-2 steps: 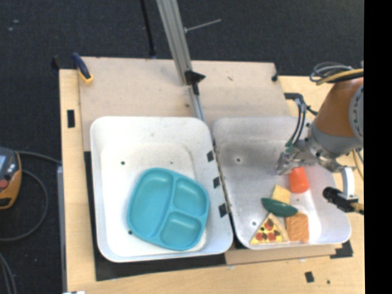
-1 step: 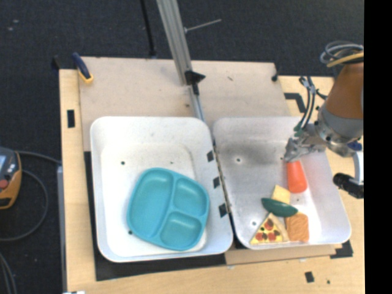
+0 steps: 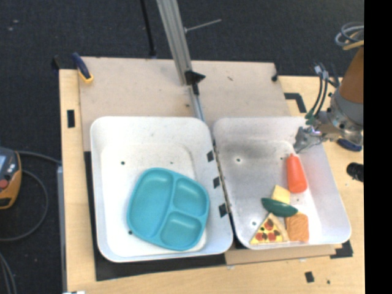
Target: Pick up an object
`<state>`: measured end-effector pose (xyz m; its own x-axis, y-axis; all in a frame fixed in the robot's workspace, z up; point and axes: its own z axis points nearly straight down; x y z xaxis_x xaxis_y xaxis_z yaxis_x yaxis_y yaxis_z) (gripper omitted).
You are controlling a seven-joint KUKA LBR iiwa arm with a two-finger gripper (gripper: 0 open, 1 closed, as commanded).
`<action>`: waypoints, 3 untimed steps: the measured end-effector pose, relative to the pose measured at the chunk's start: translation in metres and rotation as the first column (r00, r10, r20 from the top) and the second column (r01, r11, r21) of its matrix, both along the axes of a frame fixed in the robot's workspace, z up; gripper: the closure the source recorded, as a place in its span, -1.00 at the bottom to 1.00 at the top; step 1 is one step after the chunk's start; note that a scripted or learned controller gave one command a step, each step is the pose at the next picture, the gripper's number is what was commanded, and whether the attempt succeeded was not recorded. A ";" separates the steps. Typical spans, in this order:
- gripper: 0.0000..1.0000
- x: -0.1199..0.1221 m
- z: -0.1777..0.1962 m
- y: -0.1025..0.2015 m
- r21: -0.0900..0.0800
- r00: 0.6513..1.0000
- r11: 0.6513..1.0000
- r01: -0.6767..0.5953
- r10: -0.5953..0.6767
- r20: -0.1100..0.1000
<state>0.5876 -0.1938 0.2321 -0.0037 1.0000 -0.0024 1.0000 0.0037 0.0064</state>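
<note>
The right bin [image 3: 257, 164] holds an orange carrot [image 3: 296, 173], a yellow wedge [image 3: 281, 194], a dark green piece [image 3: 280, 207], a pizza slice [image 3: 270, 231] and an orange-brown piece [image 3: 298, 228], all gathered in its near right part. My gripper [image 3: 306, 138] hangs over the bin's far right corner, just above and behind the carrot's top end. Nothing shows between its fingers. The arm with its orange band [image 3: 352, 81] enters from the right.
The left bin [image 3: 110, 139] holds a teal divided plate [image 3: 168, 209]. A metal post [image 3: 174, 32] rises behind the bins. Cables [image 3: 321, 97] trail by the wrist. The right bin's left half is bare, with a dark smudge.
</note>
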 end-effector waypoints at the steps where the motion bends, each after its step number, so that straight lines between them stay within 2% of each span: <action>1: 1.00 0.001 0.014 -0.001 0.001 1.000 1.000 -0.001 0.001 -0.003; 2: 1.00 0.012 0.018 0.043 0.002 1.000 1.000 -0.003 0.003 -0.003; 3: 1.00 0.012 0.008 0.095 0.003 1.000 1.000 -0.003 0.003 -0.005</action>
